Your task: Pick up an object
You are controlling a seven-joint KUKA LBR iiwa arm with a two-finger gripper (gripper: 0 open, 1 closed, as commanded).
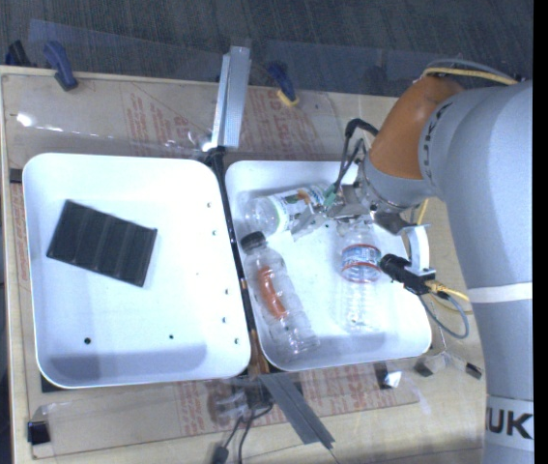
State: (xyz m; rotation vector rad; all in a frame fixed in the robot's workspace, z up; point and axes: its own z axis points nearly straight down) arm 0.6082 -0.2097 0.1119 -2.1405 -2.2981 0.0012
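Three clear plastic bottles lie in the right bin (324, 280). One with a green label (287, 212) rests near the bin's far edge. Another with an orange label (275, 294) lies along the left wall, and a third with a red and blue label (359, 275) lies toward the right. My gripper (338, 202) is low in the bin's far right part, right at the base end of the green-label bottle and just above the cap end of the red-label one. The wrist hides whether anything is gripped.
The left bin (187, 346) holds a flat black ribbed pad (102, 243) in its upper left. A metal divider bar (231, 95) stands between the bins at the back. Loose cables (445, 303) hang by the right bin's right rim.
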